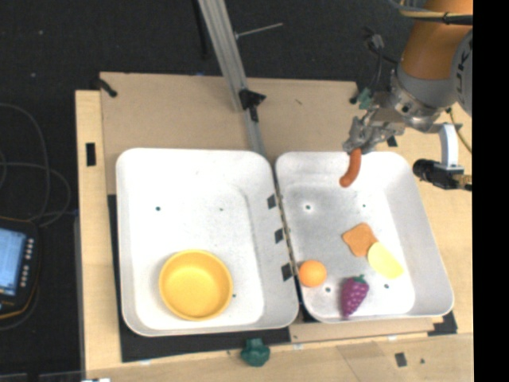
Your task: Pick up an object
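Observation:
My gripper (359,146) hangs over the back edge of the right bin (413,189), shut on the upper end of an orange-red sausage (351,171). The sausage dangles upright from the fingers, above the bin floor. Lower in the same bin lie an orange slab (359,239), a pale yellow piece (386,261), an orange ball (312,273) and a purple bunch of grapes (354,294). A yellow bowl (196,283) sits in the front of the left bin (135,181).
A slanted metal pole (227,46) comes down to the gap between the bins at the back. A small green thing (255,352) lies on the bench in front of the bins. A screen device (12,265) sits at the far left.

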Controlling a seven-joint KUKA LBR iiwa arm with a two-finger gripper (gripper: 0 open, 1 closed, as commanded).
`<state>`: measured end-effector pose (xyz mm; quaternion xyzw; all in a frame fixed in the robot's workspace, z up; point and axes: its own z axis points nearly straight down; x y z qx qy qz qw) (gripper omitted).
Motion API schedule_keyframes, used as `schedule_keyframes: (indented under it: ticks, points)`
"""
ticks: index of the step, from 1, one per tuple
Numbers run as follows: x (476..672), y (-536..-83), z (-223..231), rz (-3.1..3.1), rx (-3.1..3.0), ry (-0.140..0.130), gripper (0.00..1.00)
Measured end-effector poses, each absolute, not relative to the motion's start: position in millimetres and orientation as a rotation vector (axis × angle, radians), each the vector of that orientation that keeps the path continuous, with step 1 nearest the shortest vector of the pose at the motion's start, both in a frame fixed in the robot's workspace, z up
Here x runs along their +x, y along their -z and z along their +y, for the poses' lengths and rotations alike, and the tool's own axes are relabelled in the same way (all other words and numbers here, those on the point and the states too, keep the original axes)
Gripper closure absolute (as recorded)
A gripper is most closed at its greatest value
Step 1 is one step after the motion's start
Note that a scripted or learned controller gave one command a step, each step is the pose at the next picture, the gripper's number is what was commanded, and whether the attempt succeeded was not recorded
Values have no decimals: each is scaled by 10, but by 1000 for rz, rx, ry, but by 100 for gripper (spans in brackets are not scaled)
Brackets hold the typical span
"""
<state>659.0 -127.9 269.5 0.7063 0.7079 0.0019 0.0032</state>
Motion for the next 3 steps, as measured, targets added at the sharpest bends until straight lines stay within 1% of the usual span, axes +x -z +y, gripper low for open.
schedule_keyframes:
  ticks: [1, 2, 3]
  points:
    - [6340, -2651, -847, 2226, 2216, -1, 100]
    - [6112, -2597, -290, 2229, 2215, -1, 100]
    - [6071, -2581, 184, 2229, 2215, -2, 100]
